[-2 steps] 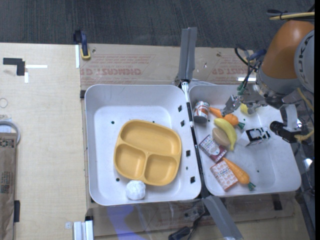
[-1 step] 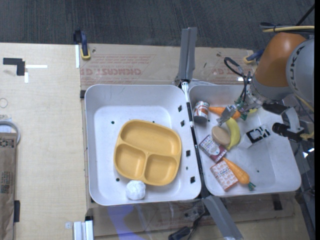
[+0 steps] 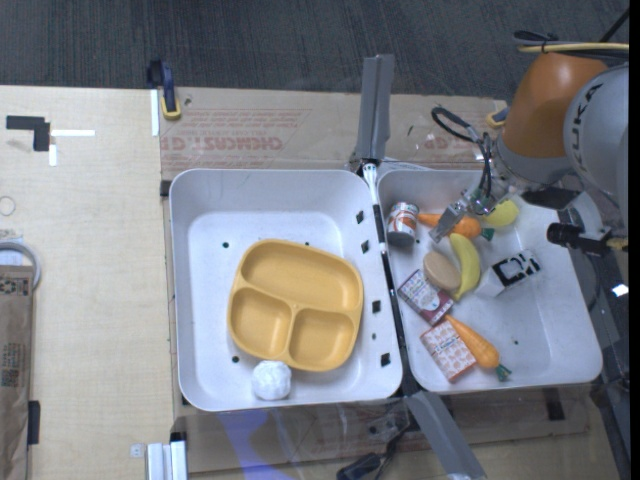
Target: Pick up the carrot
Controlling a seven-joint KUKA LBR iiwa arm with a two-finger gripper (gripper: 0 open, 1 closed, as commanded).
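We saw the arm [image 3: 560, 108] reach in from the right over the right bin [image 3: 560, 363], its orange band above the bin's far corner. The gripper [image 3: 462, 211] hung low over the far part of that bin, among the clutter there. How far it stood open we could not tell, for its tip was small and blurred against the items under it, and nothing showed plainly in its hold.

The carrot [image 3: 473, 340] lay in the near part of the right bin, slanting from upper left to lower right, with its green end toward the front rim. It was well apart from the gripper. Its upper end touched or overlapped a red-and-white packet [image 3: 447, 352], and a second packet [image 3: 423, 295] lay just beyond that one.

A banana [image 3: 466, 263] lay near the middle of the bin, beside a round tan item [image 3: 441, 270]. A small can [image 3: 402, 221] stood by the bin's left wall, and a small orange piece [image 3: 430, 220] lay between the can and the gripper. A black-and-white object [image 3: 515, 269] sat to the banana's right.

In the left bin [image 3: 200, 298] we saw a yellow tray [image 3: 296, 303] with three compartments and a white ball [image 3: 271, 379] just touching its near edge.
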